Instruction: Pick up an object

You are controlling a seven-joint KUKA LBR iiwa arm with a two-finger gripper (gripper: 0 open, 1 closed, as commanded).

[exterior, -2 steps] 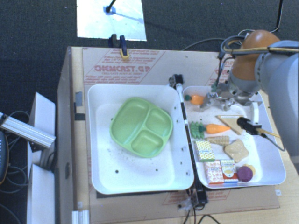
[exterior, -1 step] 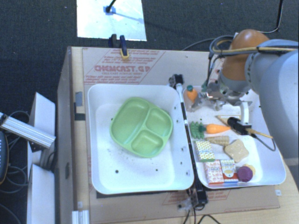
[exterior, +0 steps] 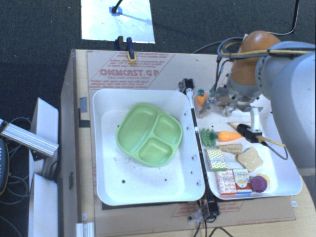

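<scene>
Setting: robotics laboratory or test cell, not a home. Evidence: a grey industrial arm (exterior: 289, 78) with an orange band reaching over a bench (exterior: 133, 65) topped with a brown sheet printed in red lettering; two shallow white bins (exterior: 106, 181) side by side, clamped at the far edge by a blue-and-yellow clip (exterior: 129, 48); loose black cables (exterior: 296, 9) trailing across dark carpet (exterior: 34, 38). Contents are props, namely a green divided plate (exterior: 149, 134), a toy carrot (exterior: 228, 136) and small printed boxes (exterior: 225, 181).
</scene>
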